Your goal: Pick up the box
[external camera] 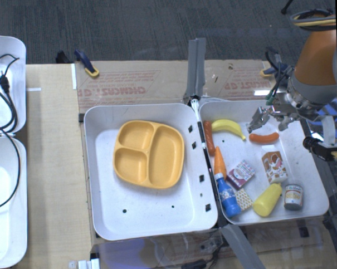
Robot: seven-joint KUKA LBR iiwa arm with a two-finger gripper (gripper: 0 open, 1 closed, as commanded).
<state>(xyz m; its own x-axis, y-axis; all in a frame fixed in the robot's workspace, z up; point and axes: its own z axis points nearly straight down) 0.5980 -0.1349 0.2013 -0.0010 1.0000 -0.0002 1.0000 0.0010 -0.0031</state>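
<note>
Two boxes lie in the right bin (313, 200). One is a small maroon and white box (241, 174) near the middle. The other is a white and red carton (274, 166) to its right. My gripper (257, 120) hangs over the bin's far part, between the banana (228, 127) and the orange-red sausage (264, 136). It is well above and behind both boxes. Its fingers stand open with nothing between them.
The right bin also holds a carrot (219, 159), a blue bottle (227, 196), a yellow lemon-shaped bottle (267, 200), a small can (293, 196) and a cracker-like square (244, 198). A yellow divided plate (149, 154) lies in the left bin (105, 217).
</note>
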